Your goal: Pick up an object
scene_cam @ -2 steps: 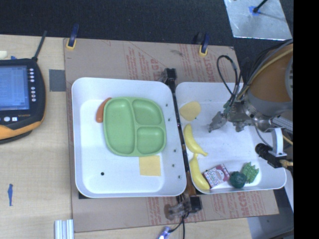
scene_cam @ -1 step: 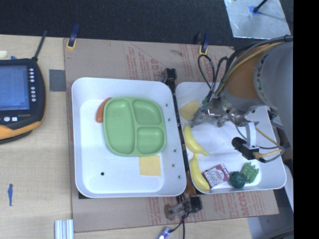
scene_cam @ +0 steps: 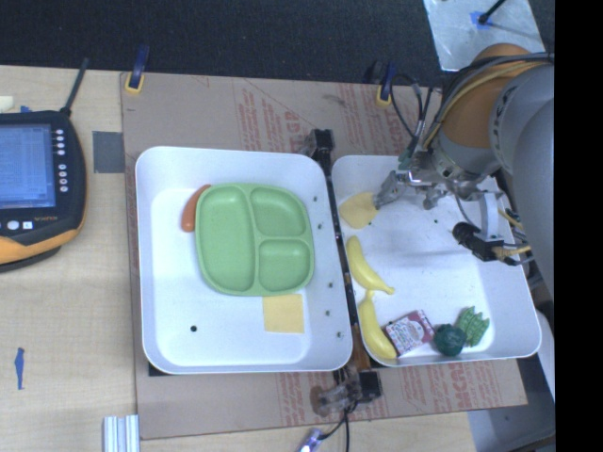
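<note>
While the grey arm's two-finger gripper [scene_cam: 388, 194] sits low in the right white bin [scene_cam: 513, 347], finger state: cannot tell. Its tip is just beside a pale yellow round piece [scene_cam: 357, 210]; yellow plastic banana [scene_cam: 364, 267] lies near, below it.

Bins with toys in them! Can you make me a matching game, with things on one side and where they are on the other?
Things:
1. green plate
2. yellow square
3. broccoli
4. gripper

Places:
A. near corner of the right bin
B. middle of the left bin
C. far end of the right bin, by a pale yellow piece
D. left bin, just below the plate

Pairs: 1-B, 2-D, 3-A, 4-C
</note>
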Robot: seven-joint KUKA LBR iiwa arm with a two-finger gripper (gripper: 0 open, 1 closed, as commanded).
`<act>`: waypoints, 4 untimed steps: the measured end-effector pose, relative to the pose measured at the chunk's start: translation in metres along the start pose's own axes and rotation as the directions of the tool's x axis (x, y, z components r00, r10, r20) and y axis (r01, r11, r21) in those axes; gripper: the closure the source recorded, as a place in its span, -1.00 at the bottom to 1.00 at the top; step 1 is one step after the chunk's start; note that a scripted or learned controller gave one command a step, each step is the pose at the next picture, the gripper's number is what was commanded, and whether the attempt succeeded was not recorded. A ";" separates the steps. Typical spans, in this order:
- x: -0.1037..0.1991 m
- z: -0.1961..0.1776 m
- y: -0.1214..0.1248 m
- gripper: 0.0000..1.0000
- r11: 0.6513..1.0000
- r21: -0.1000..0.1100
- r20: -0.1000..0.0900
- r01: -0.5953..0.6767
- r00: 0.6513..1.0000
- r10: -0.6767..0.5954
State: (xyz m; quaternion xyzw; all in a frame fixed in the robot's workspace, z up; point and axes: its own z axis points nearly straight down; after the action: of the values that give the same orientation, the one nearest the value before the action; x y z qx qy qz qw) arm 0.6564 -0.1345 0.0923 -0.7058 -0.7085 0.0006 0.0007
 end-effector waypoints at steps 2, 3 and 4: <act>0.031 0.001 -0.001 -1.00 1.000 0.005 -0.002 0.000 1.000 0.000; 0.040 0.001 -0.001 -1.00 1.000 0.007 -0.002 0.000 1.000 0.000; 0.041 0.001 -0.001 -1.00 1.000 0.007 -0.002 0.001 1.000 -0.001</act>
State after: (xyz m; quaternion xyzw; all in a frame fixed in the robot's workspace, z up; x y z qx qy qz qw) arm 0.6556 -0.0939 0.0917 -0.7055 -0.7087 0.0023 0.0041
